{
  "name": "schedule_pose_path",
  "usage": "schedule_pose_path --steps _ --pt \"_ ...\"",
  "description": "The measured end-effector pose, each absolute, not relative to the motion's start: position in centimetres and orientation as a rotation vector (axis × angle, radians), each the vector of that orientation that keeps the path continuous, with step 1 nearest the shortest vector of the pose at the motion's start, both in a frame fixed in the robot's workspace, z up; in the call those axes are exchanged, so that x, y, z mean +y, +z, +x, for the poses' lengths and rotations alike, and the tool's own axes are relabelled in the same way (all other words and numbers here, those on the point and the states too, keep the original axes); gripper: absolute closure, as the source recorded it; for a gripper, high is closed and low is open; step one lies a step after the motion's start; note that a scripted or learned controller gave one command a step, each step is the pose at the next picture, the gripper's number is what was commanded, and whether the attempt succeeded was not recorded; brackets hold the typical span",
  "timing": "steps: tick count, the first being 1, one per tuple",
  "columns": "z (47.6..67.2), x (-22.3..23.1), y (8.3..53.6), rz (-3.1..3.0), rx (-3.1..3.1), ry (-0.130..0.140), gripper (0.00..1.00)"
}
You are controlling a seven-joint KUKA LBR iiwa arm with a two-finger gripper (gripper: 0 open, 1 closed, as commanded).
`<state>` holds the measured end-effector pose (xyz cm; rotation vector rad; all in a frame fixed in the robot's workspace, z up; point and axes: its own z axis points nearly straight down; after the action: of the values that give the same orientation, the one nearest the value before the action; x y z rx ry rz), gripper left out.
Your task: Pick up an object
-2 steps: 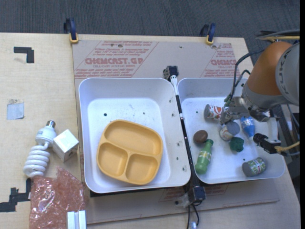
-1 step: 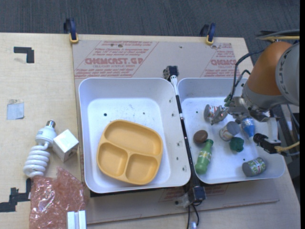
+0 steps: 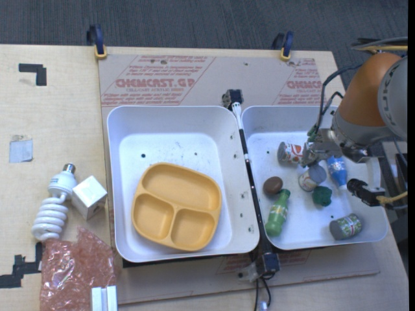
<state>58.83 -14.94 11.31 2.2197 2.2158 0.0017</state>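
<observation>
My gripper (image 3: 312, 155) hangs low over the back middle of the right bin (image 3: 259, 125). Just to its left lies a small can with a red and white label (image 3: 289, 152). Directly below the gripper sit a grey round piece (image 3: 317, 174) and a pale small item (image 3: 305, 183). A blue object (image 3: 337, 172) lies to the gripper's right, and a dark green lump (image 3: 322, 197) sits nearer the front. A brown ball (image 3: 273, 185), a green bottle (image 3: 277, 213) and a grey-green can (image 3: 345, 226) lie toward the front of this bin.
The left bin (image 3: 123, 128) holds a yellow divided plate (image 3: 176, 206). On the bench at the left are a spiral light bulb (image 3: 53, 209), a white cube (image 3: 89, 195) and red bubble wrap (image 3: 68, 271). The grey arm with its orange band (image 3: 364, 92) covers the right bin's right side.
</observation>
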Motion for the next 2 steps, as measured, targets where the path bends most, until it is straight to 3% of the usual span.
schedule_pose_path --steps 1,2 --pt "58.8 -14.9 11.3 2.220 2.216 0.002 0.00" --pt "58.9 -15.0 12.4 2.218 2.214 0.004 1.00"
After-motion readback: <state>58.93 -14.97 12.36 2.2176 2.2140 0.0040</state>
